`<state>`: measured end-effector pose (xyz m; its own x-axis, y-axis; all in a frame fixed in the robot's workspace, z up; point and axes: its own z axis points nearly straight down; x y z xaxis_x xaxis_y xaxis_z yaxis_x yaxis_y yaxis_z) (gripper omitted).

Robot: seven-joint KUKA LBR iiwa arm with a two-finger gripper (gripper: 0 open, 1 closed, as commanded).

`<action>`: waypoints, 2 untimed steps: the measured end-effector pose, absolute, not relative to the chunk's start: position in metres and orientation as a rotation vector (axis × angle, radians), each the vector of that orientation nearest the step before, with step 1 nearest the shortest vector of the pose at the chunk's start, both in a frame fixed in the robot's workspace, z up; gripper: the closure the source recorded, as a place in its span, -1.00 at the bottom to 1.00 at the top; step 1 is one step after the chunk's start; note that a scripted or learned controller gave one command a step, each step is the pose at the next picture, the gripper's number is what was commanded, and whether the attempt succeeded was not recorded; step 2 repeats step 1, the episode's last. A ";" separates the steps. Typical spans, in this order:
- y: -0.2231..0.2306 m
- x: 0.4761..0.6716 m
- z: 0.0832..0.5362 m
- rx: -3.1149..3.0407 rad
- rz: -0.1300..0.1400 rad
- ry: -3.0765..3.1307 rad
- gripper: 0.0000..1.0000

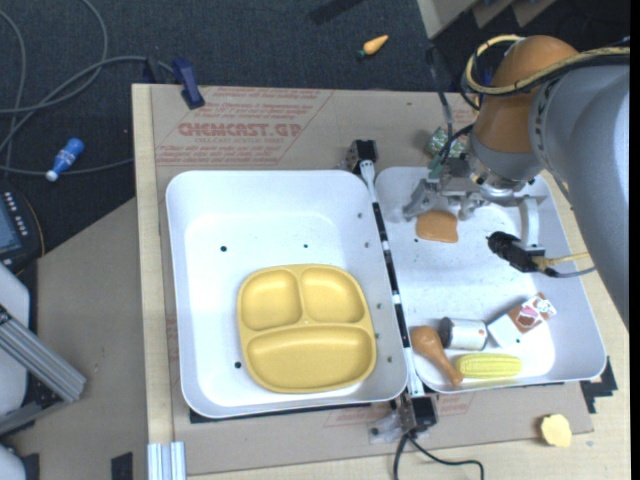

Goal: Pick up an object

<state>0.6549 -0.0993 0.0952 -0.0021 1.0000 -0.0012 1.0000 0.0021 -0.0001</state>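
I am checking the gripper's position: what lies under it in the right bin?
A flat orange-brown piece lies partly under the gripper on the right white bin. Its upper edge is covered.

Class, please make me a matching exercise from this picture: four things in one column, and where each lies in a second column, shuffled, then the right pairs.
1. yellow divided tray
2. corn cob
3. blue bottle
4. orange-brown piece

A. on the dark floor, left of the bench
B. in the left bin
C. right bin, by the gripper
D. right bin, near edge

Pairs: 1-B, 2-D, 3-A, 4-C
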 end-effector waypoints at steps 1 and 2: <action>-0.093 0.667 0.084 2.218 0.003 2.221 -1.00; -0.093 0.667 0.084 2.218 0.003 2.221 -1.00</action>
